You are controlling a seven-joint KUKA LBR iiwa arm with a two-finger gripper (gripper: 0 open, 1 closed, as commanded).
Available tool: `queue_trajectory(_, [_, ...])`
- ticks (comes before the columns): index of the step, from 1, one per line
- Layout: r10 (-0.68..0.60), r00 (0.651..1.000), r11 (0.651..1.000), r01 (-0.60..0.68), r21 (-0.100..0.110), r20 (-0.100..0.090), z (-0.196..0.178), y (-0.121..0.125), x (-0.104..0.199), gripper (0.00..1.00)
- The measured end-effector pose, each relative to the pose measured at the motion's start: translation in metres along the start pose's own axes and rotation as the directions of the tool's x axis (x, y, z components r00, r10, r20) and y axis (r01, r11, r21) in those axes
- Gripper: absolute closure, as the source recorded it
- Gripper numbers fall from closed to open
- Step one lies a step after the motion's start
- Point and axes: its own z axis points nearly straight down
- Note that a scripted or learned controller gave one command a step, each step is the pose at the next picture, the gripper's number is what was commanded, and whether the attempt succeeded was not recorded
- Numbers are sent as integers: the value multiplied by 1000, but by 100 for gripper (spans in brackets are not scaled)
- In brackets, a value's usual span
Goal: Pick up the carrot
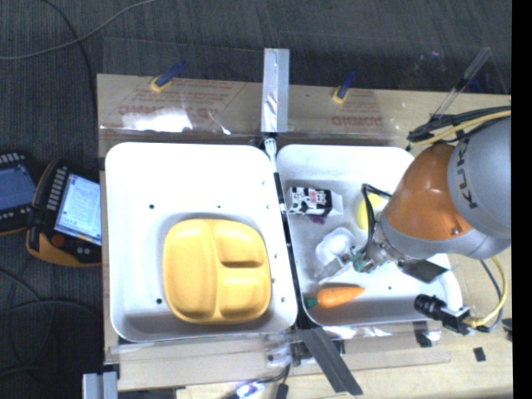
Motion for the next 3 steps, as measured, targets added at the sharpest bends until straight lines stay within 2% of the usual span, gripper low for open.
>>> queue_trajectory(1, [-1,1000,1000,1,-1,-2,-10,1,1,100])
queue_trajectory(2, [-1,1000,1000,1,-1,-3,-10,1,1,0])
queue_trajectory(3, [-1,1000,1000,1,0,-4,-18,2,1,100])
